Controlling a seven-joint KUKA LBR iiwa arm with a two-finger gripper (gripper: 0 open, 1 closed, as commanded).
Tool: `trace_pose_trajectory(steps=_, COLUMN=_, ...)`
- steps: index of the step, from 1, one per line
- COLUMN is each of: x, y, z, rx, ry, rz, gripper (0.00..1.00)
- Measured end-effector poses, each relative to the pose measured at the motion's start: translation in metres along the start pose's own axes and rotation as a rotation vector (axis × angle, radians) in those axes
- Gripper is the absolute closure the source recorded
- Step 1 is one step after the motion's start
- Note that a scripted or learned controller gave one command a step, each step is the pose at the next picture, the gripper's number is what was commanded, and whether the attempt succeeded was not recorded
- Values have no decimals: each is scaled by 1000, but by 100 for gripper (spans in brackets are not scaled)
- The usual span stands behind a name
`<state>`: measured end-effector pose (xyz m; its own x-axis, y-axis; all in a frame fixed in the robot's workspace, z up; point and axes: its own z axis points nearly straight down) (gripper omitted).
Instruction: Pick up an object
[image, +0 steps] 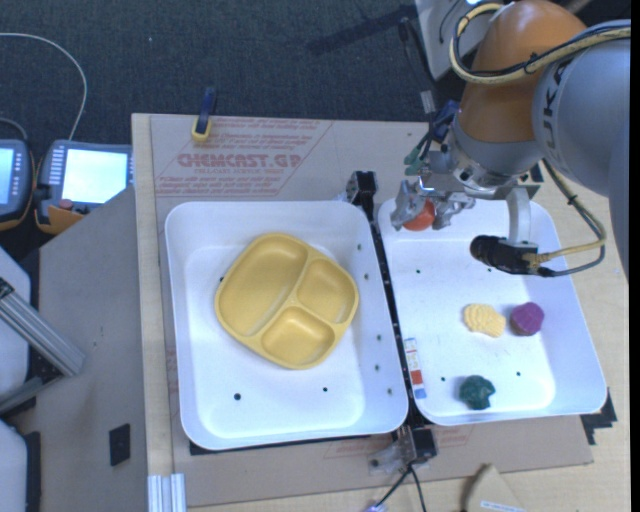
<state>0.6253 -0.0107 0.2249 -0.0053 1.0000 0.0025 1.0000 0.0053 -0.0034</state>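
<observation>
the gripper (428, 208) hangs at the upper left corner of the right bin (570, 385), an orange object (424, 213) seemingly between its closed fingers, though partly hidden. the grasp looks made; next comes a straight lift, checking it stays caught.

Bright, even overhead light washes the white bins (190, 300) nearly to glare, shadows stay soft and short, and the focus is slightly soft throughout.
</observation>
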Motion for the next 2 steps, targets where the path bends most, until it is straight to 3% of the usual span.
trace_pose_trajectory(steps=1, x=53, y=-16, z=-10, rx=-2, ry=1, rz=-1, gripper=100)
trace_pose_trajectory(steps=2, x=102, y=-31, z=3, rx=1, ry=0, rz=0, gripper=100)
